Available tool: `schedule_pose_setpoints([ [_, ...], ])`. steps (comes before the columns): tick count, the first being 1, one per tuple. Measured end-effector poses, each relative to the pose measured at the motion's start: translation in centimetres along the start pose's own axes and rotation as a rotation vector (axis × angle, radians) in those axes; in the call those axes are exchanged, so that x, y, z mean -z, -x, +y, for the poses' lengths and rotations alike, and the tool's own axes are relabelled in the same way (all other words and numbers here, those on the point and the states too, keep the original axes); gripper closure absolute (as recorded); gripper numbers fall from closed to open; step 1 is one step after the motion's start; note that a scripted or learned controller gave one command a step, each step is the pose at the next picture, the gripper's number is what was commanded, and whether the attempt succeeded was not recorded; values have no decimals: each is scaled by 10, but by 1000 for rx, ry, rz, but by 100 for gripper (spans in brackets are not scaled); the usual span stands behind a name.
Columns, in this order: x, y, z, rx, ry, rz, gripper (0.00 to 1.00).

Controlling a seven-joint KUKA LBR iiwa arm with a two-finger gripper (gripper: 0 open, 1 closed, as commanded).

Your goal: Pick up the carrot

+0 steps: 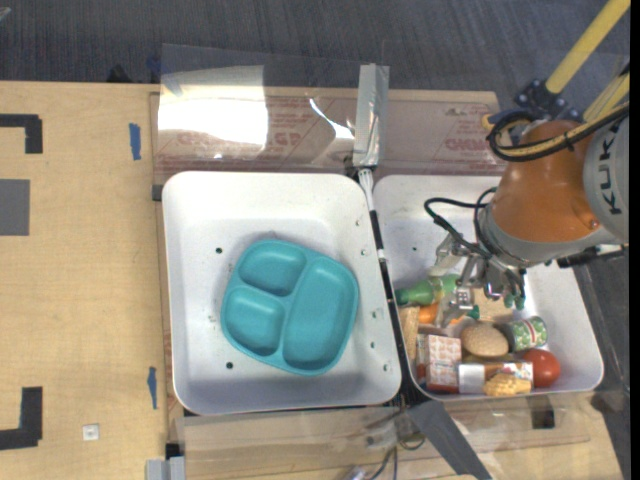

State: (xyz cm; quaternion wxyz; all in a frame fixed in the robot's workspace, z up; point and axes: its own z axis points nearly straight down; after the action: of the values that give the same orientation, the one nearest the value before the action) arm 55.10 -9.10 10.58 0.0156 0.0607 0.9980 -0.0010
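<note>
We see the arm (545,193) reaching in from the right and bent down over the right bin (585,313), its gripper (468,293) low among the toys at the bin's left side; that is where the carrot (428,317) lies — an orange shape with a green top (418,292) pointing toward the divider, just beside the gripper and partly under it. Whether the claw is apart or together we cannot tell; the wrist and its cables cover it, and nothing is plainly between its tips, so we would not call the carrot held. The clutter explains the posture: a box (437,358), a bun (485,342), a can (527,330) and a tomato (545,368) crowd the near end of the bin, touching or nearly touching one another, so a steep approach from above is the likely way in. The left bin (190,218) bears a teal tray (290,306) with three compartments, well apart from the work. We judge the step to be the descent or the grasp itself — a close neighbour could be caught instead.
</note>
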Motion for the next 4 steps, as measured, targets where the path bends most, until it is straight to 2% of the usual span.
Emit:
schedule_pose_setpoints([
  [1, 83, -52, 80, 404, 8, 20, 100],
  [2, 135, -60, 97, 315, 7, 20, 100],
  [3, 133, -61, 97, 315, 7, 23, 0],
  [4, 78, 0, 54, 415, 7, 27, 0],
])
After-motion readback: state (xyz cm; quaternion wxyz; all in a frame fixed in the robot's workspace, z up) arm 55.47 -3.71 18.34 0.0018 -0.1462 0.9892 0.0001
